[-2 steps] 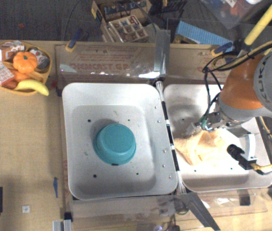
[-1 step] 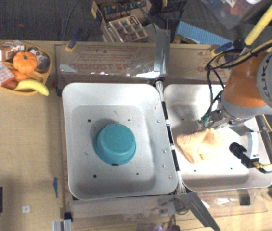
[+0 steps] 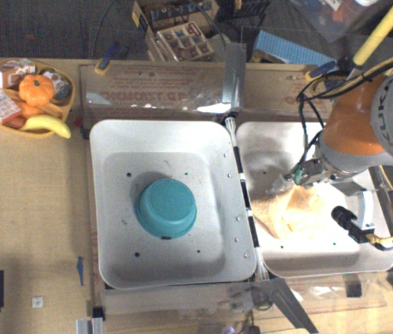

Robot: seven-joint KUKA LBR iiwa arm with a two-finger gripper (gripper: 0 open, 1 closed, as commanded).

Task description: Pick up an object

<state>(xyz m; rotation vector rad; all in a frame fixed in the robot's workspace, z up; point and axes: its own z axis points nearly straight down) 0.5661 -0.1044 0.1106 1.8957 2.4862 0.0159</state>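
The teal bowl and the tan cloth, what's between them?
In the camera view, only bare white bin floor and the two bins' adjoining rims separate the teal bowl from the tan cloth.

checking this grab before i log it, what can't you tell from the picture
- Hand, camera view: small and blurred over the right bin, so its grip state is unreadable.
- Pale yellow object, camera view: washed out by glare, identity unclear.
- Arm: cut off at the right edge.

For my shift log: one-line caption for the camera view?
Arm's hand low over tan cloth in right bin; teal bowl in left bin.
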